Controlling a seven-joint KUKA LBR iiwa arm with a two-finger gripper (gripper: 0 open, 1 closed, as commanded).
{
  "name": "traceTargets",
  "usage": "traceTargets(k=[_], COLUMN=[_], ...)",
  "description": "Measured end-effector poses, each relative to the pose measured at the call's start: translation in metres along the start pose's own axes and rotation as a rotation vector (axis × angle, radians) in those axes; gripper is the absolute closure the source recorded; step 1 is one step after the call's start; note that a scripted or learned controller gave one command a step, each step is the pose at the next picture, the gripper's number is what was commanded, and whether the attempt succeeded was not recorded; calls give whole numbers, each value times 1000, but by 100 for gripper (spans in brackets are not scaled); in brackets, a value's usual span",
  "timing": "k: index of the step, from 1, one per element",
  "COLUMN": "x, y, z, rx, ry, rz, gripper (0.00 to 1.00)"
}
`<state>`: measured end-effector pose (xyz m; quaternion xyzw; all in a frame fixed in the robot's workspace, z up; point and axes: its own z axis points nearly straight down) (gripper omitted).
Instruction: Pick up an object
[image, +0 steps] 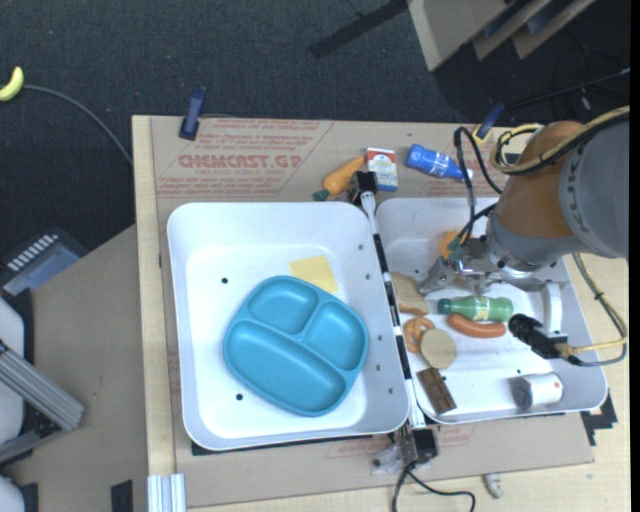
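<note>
The tool (452, 274) hangs low in the right bin (590, 385), at centre right of the frame, just beside the green bottle (478, 307). Whether it is gripping anything cannot be made out. Nothing looks lifted, so the pick seems not yet done: bottle and sausage (476, 326) lie on the bin floor.

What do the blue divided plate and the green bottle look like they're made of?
Blue divided plate: probably moulded plastic, with an even colour, soft sheen and rounded compartment ridges. Green bottle: likely glossy plastic, toy-like, showing a highlight along its side; blur leaves this unsure.
</note>
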<state>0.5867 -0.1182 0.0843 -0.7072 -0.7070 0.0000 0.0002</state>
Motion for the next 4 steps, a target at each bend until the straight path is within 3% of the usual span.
traceTargets(k=[1, 2, 3, 4], x=[-2, -23, -23, 37], y=[-55, -103, -102, -44], z=[0, 0, -11, -100], rx=[1, 2, -4, -2], ry=[0, 0, -1, 0], rz=[1, 1, 2, -2], gripper=[0, 0, 100, 100])
